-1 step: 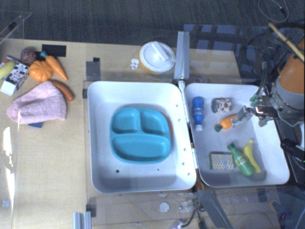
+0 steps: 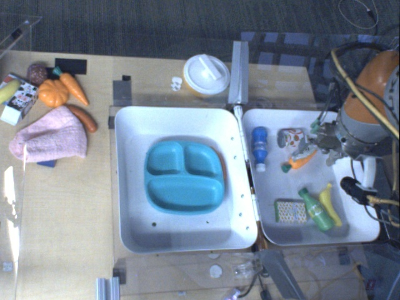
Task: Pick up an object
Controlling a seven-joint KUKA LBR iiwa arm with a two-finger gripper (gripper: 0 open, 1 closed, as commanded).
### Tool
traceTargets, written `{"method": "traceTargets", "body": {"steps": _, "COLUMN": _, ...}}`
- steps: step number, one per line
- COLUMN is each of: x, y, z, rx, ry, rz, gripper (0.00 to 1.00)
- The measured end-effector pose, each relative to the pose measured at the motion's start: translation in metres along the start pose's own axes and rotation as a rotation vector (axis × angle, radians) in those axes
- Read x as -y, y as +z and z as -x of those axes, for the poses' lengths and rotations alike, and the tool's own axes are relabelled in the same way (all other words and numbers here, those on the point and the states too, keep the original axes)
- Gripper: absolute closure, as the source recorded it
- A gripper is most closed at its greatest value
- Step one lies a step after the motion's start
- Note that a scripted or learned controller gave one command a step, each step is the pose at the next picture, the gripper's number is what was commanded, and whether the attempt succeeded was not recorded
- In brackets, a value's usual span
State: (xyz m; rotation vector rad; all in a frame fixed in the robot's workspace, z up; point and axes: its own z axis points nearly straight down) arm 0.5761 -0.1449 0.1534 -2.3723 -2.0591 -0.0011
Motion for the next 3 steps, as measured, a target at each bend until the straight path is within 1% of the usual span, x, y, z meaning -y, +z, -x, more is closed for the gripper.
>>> {"method": "traceTargets", "body": {"steps": 1, "x": -0.026, "y": 0.065, "z": 0.008, "rx": 0.001, "ry": -0.001, "rz": 0.009, "gripper": 0.0}}
{"method": "traceTargets", "body": {"steps": 2, "x": -0.028, "y": 0.052, "z": 0.008, "rx": 0.003, "ry": -0.003, "rz": 0.017, "gripper": 1.0}}
{"method": "traceTargets", "body": {"steps": 3, "x": -0.031, "y": -0.036, "z": -0.001, "rx": 0.001, "ry": -0.045, "rz": 0.004, "gripper": 1.0}}
